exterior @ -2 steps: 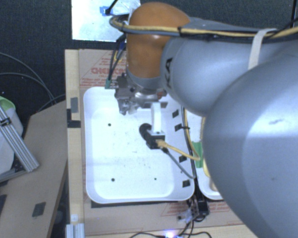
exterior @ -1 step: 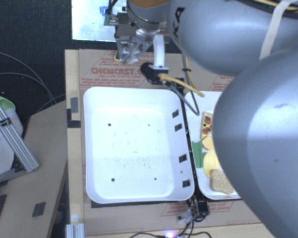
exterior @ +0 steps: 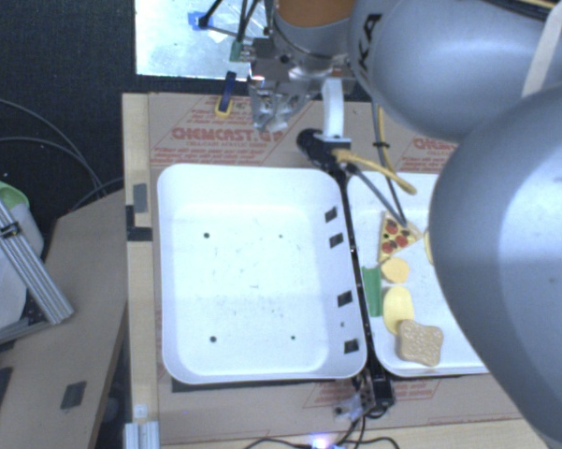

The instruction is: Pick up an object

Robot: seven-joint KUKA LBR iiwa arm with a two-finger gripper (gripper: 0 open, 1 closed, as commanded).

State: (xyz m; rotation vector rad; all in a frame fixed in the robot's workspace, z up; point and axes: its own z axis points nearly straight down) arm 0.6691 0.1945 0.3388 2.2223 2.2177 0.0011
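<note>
Gripper hangs beyond the far edge of the left bin, can't tell its state. That bread-looking piece seems light, squishy — I'd pinch its sides.

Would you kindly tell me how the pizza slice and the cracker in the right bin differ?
The pizza slice is a triangle, red and yellow with dark spots; the cracker is squarish and plain tan. The slice lies at the far end of the row of items, the cracker nearest the camera. Both lie flat in the right bin.
</note>
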